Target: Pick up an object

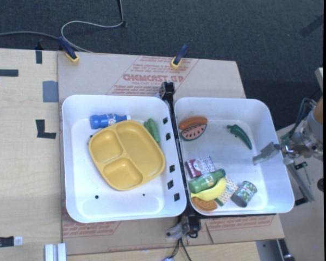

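White plastic forms the two shallow bins you see side by side on the desk [22,162]: the left bin [76,200] and the right bin [271,197], both resting on a cardboard sheet [146,78] printed in red with lettering that reads roughly "CHEMCAST GP"; the smaller lines beneath it are too fine to read. In the left bin, a yellow divided tray [126,154] lies at a slant near the middle, with a blue bottle [106,120] on its side just beyond its far edge and a green vegetable [151,129] touching its far right corner. In the right bin, a watermelon slice [193,129] sits near the far left corner, a dark green pepper [239,135] lies well apart from it toward the right wall, and a cluster gathers at the near side: a red and white packet [199,166] with print too small for you to read, a green bottle [206,180] across it, a yellow banana [213,190] just under that, an orange piece [205,204] at the near wall, and a small can [244,193] with a green label lying beside them. Your claw [267,153] reaches in over the right bin's right wall, with one grey finger pointing toward the bin's middle; you cannot tell from this view how far apart its fingers stand, and nothing is seen between them. Two yellow and blue clamps [69,53] pin the cardboard's far edge.
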Controlling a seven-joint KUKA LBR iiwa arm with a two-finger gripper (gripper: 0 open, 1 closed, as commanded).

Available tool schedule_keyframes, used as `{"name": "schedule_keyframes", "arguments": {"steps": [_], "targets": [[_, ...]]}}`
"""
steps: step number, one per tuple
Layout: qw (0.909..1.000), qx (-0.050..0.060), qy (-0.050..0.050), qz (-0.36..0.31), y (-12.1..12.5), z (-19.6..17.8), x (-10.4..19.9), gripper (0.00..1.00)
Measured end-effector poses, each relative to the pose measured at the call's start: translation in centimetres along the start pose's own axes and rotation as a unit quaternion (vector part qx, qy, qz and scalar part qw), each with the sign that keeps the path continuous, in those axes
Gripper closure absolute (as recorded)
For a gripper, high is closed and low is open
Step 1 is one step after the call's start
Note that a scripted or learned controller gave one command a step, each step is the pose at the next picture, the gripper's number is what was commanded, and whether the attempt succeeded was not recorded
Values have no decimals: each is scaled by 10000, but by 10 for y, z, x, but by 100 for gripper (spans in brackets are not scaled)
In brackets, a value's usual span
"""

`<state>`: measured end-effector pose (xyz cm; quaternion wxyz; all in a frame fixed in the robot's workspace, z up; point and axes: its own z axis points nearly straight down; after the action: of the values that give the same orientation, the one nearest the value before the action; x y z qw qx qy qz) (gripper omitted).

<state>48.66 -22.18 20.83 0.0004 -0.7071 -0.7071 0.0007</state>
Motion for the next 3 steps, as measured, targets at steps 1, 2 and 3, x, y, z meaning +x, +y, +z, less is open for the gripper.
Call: {"name": "schedule_keyframes", "arguments": {"steps": [1, 2, 3], "targets": [[10000, -25, -3, -6, 36, 112, 68, 0], [10000, -28, -3, -14, 82, 122, 114, 0], [10000, -26, -10, -14, 82, 113, 113, 100]]}}
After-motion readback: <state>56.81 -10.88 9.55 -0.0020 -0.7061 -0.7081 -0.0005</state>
